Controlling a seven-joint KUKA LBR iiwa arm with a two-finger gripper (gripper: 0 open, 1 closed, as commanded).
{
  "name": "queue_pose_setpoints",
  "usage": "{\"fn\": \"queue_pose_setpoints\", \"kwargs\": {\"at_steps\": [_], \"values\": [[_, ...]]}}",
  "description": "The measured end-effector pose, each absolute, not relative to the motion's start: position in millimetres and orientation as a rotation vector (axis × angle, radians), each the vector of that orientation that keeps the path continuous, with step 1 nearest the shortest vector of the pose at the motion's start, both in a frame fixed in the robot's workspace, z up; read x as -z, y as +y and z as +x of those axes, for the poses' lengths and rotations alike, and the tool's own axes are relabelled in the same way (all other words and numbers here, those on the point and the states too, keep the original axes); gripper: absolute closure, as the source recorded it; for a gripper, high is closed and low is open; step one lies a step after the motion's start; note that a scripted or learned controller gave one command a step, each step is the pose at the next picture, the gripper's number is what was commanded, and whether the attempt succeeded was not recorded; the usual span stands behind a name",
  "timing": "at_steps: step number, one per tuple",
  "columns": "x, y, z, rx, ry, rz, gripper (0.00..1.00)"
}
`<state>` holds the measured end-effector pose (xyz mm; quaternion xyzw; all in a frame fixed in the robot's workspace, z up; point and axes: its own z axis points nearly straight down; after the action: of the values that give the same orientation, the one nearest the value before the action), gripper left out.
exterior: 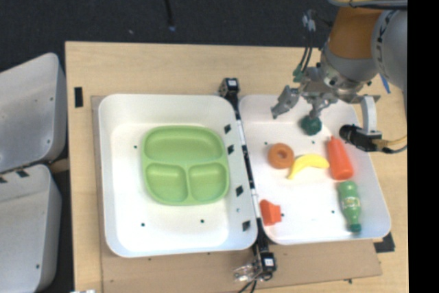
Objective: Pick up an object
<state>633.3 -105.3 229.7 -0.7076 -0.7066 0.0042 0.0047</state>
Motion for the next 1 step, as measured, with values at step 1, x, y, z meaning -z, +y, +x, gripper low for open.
{"fn": "queue_pose_setpoints", "kwargs": {"at_steps": [1], "values": [[-237.8, -105.1, 635.7, 0.001, -2.222, -2.221, 0.00]]}}
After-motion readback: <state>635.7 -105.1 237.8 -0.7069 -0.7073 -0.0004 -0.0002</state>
